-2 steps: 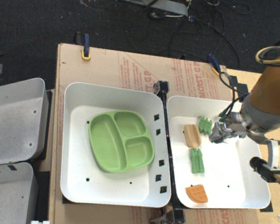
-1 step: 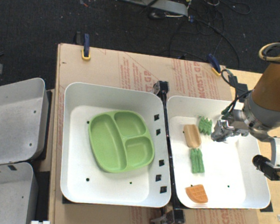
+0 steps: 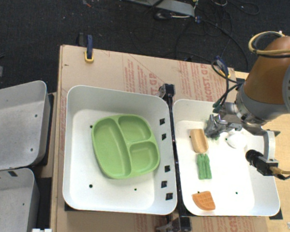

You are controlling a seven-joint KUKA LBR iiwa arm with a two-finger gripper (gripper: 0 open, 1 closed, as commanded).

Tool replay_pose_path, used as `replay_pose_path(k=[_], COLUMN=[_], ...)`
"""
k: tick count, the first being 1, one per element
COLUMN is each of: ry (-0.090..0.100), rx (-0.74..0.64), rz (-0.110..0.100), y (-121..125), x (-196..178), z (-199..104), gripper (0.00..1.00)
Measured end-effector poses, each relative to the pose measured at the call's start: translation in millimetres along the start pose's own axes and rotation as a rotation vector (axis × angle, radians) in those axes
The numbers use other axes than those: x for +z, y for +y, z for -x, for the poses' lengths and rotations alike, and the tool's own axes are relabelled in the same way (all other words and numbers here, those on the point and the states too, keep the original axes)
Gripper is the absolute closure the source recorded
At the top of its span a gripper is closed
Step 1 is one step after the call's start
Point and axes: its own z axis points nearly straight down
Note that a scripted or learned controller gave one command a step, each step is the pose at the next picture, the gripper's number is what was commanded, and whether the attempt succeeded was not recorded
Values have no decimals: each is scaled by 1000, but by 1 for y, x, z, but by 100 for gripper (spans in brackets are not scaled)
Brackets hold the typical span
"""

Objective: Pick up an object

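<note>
From above, the tabletop (image 3: 124,66) shows as a brown board carrying two shallow white bins pressed side by side, their shared rims meeting along a dark seam with black clips. The left bin (image 3: 75,183) holds a green divided plate (image 3: 126,146), which lies near the middle with bare white floor open all around it, widest along the near and left walls. The right bin (image 3: 260,196) holds three small things in a loose line down its left half: a tan bread-like piece (image 3: 199,140) near the far end, a green bean-like toy (image 3: 204,166) just beside and below it, and an orange wedge (image 3: 204,200) well apart near the front rim. The right half of that bin's floor is open. The arm reaches in from the right and the claw (image 3: 215,127) hangs over the far part of the right bin, close above and just right of the tan piece; whether its jaws are apart or together cannot be told from here, and nothing shows between them.
</note>
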Motion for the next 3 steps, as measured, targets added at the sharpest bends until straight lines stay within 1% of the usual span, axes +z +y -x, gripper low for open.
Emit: replay_pose_path(k=[1, 2, 3], ry=[1, 2, 1], rx=[0, -2, 0], rz=[-1, 0, 0], y=[14, 34, 47], x=[-9, -14, -15], z=[-52, -109, -159], gripper=[100, 100, 100])
